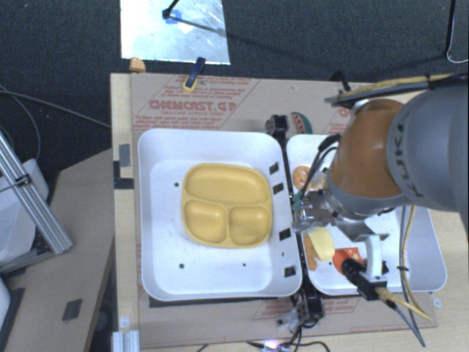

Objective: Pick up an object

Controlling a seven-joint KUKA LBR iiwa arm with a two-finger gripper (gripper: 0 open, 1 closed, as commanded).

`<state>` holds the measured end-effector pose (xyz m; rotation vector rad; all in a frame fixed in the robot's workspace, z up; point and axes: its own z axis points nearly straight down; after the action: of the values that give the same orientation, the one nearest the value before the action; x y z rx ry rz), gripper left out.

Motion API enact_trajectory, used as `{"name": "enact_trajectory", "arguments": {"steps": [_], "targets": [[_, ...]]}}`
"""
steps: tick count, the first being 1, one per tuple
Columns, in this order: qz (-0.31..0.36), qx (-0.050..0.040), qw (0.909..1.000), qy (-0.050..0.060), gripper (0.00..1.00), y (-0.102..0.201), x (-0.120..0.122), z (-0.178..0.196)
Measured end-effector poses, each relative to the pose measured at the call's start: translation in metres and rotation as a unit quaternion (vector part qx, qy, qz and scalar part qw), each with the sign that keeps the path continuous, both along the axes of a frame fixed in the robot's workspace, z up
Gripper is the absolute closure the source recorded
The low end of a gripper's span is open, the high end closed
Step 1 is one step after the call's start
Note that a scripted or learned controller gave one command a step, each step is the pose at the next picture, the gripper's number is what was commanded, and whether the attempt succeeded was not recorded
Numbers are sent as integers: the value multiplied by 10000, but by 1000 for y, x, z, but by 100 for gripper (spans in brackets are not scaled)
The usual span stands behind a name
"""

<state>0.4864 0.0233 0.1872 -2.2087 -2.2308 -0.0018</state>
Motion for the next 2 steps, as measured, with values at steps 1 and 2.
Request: {"name": "enact_trajectory", "arguments": {"steps": [1,2], "targets": [[4,9,10000,-73,100,40,2,119],[-23,-10,10000,-16,100,39,7,123]]}}
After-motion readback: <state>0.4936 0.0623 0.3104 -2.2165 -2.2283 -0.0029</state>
